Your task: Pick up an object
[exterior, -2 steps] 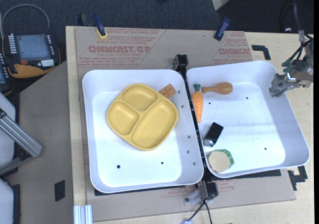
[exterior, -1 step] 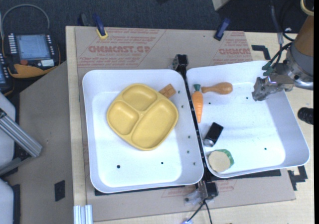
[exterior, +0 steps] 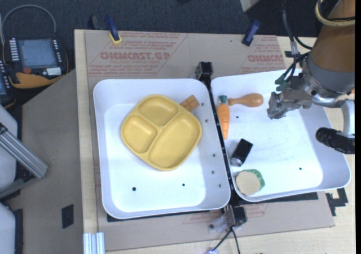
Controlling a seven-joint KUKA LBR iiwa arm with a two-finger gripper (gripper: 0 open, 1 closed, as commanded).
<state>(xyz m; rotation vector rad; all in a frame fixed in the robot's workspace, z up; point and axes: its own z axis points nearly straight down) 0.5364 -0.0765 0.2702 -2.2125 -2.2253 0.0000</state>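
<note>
**Line up over the wooden piece before you descend**

Your gripper [exterior: 280,106] hangs over the right bin [exterior: 316,182], nothing held (whether the jaws are parted, I cannot tell). The nearest target, the wooden handle piece [exterior: 246,100], lies just left; centre across its narrow neck

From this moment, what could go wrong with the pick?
1. The gripper sits over bare floor of the right bin, apart from every object, so closing here would likely grab nothing.
2. The carrot lies against the bin's left wall, with the wooden handle touching its top; a finger may hit the wall or shove both.
3. The black block and round slice lie close together, so a grasp could nudge the neighbour.
</note>
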